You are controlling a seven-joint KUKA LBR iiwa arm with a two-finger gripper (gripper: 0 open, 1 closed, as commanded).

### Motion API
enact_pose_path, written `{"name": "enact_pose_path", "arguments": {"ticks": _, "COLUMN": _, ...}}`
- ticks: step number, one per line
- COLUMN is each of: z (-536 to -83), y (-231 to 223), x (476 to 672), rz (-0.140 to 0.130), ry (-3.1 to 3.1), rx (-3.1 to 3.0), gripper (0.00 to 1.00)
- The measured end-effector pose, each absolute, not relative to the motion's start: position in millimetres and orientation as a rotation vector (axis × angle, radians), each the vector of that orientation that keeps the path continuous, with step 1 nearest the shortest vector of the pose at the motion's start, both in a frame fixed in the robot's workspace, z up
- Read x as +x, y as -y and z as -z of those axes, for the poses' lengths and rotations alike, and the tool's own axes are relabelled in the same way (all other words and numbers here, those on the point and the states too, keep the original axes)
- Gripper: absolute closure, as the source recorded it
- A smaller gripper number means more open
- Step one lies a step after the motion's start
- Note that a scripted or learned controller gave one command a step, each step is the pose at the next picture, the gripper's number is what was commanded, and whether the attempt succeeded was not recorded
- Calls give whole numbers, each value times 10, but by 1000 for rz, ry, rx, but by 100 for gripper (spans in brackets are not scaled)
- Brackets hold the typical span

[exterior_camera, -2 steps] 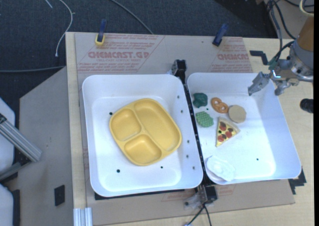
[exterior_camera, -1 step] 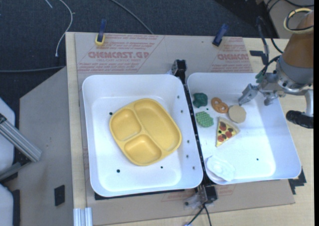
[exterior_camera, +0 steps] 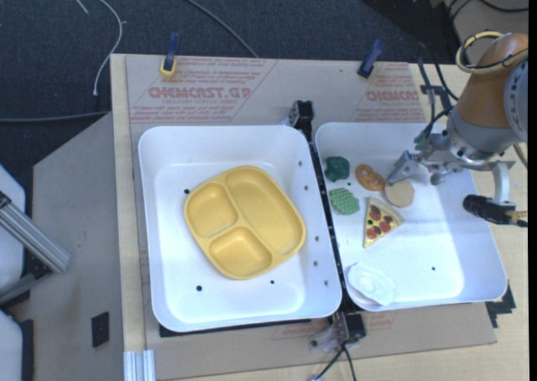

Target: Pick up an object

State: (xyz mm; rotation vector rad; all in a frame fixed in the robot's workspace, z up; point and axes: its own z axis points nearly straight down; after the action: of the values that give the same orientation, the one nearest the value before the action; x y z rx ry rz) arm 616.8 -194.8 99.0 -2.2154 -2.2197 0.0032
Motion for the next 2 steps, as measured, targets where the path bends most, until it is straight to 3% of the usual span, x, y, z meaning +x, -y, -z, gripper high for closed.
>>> {"name": "enact_pose_path", "arguments": {"ticks": 1, "z": -1138, "y": 1948, "x": 6183, "rz": 3, "ry": 2224, "rx": -2219, "gripper": 100}}
{"name": "enact_pose_path", "arguments": {"ticks": 2, "z": -1782, "y": 1907, "x": 6179, "rz": 6, "ry": 2228, "rx": -2224, "gripper": 100}}
